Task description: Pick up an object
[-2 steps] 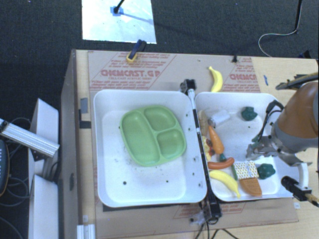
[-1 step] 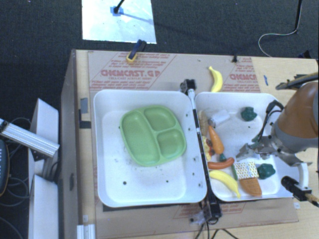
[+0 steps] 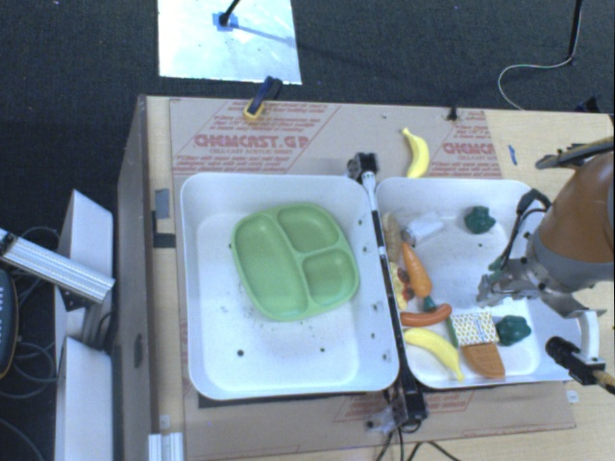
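Claw [image 3: 495, 291] state unreadable over right bin [image 3: 452, 243]; nearest checkered block [image 3: 474, 328] likely light, rigid, slick, best pinched across flat sides.

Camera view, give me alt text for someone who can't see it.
A robot arm reaches from the right over the right bin, its gripper above toy food including a banana and carrot. The left bin holds a green tray.
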{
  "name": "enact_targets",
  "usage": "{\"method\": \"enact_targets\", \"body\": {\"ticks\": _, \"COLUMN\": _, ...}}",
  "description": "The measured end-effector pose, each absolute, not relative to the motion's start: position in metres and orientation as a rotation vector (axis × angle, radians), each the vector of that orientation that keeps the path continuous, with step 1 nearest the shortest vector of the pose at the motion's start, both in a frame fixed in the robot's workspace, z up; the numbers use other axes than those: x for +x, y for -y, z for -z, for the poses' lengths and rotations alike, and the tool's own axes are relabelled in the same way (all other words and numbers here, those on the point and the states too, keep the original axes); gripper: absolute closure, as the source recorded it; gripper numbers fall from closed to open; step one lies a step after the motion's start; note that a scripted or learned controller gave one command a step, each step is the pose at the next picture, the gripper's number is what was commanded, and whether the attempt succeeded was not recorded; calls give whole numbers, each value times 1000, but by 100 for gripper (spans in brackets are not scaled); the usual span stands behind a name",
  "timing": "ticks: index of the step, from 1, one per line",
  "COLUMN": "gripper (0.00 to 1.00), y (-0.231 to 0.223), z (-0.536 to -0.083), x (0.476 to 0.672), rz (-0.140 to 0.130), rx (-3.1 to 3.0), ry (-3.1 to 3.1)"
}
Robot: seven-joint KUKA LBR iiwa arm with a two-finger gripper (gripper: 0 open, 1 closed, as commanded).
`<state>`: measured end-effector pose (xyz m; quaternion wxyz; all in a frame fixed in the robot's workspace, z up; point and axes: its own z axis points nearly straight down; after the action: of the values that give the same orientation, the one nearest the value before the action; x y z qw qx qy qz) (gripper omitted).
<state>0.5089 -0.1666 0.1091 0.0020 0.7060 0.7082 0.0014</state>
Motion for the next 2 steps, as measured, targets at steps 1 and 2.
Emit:
{"method": "enact_targets", "body": {"ticks": 1, "gripper": 0, "y": 167, "z": -109, "x": 509, "rz": -4, "rx": 2215, "ry": -2223}}
{"method": "enact_targets", "body": {"ticks": 2, "gripper": 0, "y": 123, "z": -84, "x": 542, "rz": -2, "rx": 2217, "ry": -2225}}
